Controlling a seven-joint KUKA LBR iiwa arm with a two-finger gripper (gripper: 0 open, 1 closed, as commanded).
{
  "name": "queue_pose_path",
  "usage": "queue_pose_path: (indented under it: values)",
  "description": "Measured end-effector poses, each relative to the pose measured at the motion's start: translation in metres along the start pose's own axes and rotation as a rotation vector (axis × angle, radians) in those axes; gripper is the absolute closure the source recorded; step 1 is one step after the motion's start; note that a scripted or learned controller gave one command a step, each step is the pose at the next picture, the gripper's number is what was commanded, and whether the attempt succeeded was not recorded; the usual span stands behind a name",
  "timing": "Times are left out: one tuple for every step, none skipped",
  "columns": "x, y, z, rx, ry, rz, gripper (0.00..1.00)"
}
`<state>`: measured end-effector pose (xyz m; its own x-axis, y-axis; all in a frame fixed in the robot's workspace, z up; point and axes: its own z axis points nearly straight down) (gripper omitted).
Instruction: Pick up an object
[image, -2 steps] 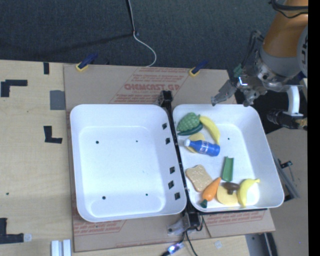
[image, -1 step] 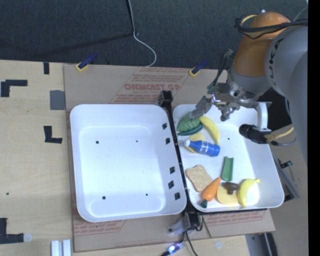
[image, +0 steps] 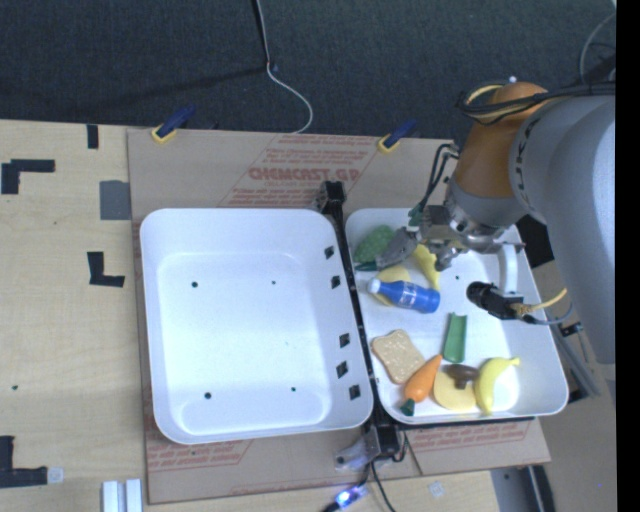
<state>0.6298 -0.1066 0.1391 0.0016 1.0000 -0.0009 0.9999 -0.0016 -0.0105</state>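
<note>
The right bin holds several toy foods. A green leafy piece lies at its far left corner, with a blue bottle just in front of it. Between them, a small yellow piece sits directly under my gripper. The gripper is low at the bin's far end and open, its fingers spread either side of the yellow piece with nothing held. Nearer the front lie a green bar, a tan bread slice, an orange carrot and a yellow banana.
The left bin stands beside the right one, and a black divider runs between them. The arm's orange band and grey body fill the upper right. A black connector with cable hangs over the right bin's right side.
</note>
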Motion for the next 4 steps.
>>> queue_pose_path:
  values:
    - [-0.039,-0.018,0.059,-0.005,0.000,0.001,0.00]
    - [-0.014,0.035,0.057,0.020,-0.001,-0.011,0.00]
    - [-0.009,0.003,0.055,-0.006,0.000,-0.002,0.00]
    - [-0.009,0.004,0.045,-0.007,0.001,-0.003,1.00]
